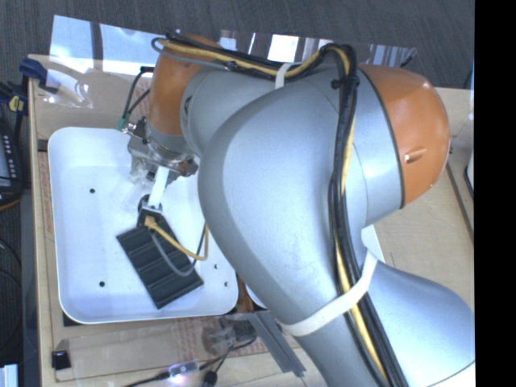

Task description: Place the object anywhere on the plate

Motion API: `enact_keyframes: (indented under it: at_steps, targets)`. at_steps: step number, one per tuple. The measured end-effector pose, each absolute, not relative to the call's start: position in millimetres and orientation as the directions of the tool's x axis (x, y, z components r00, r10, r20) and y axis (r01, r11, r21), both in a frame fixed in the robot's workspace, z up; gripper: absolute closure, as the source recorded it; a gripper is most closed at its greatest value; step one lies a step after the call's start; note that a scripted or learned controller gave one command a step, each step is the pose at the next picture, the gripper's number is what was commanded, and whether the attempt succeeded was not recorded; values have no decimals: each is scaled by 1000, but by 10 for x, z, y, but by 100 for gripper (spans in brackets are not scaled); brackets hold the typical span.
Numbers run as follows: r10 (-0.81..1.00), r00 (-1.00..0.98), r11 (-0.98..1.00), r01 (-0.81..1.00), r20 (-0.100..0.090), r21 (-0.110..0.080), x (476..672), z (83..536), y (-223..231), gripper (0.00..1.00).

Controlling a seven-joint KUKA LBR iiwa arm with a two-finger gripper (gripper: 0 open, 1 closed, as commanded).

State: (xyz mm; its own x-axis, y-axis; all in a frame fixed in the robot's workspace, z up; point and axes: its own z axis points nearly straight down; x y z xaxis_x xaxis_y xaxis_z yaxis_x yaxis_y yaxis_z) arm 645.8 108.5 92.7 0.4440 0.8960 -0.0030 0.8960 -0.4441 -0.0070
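My gripper (pixel 147 170) hangs low over the back middle of the left white bin (pixel 81 240), pointing down at its floor. The bin floor around it is plain white with a few small dark dots. The arm's grey body (pixel 274 216) and its orange bands reach in from the right. They hide the right bin and whatever lies in it.
The wooden bench edge (pixel 36 216) runs along the left bin's left side, with black equipment (pixel 8 156) beyond it. A blue clamp (pixel 32 69) sits at the back left corner. Loose cables and a bracket (pixel 222 337) lie on the bench in front of the bin.
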Motion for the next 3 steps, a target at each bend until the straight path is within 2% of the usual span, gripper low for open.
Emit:
enact_keyframes:
  at_steps: [1, 2, 3]
  targets:
    - [804, 595, -595, 804, 0, -2, 6537, 1924, 943, 100]
    - [966, 260, -260, 966, -1, -8, 6555, 1904, 568, 100]
    - [995, 103, -103, 995, -1, -6, 5866, 1907, 229, 100]
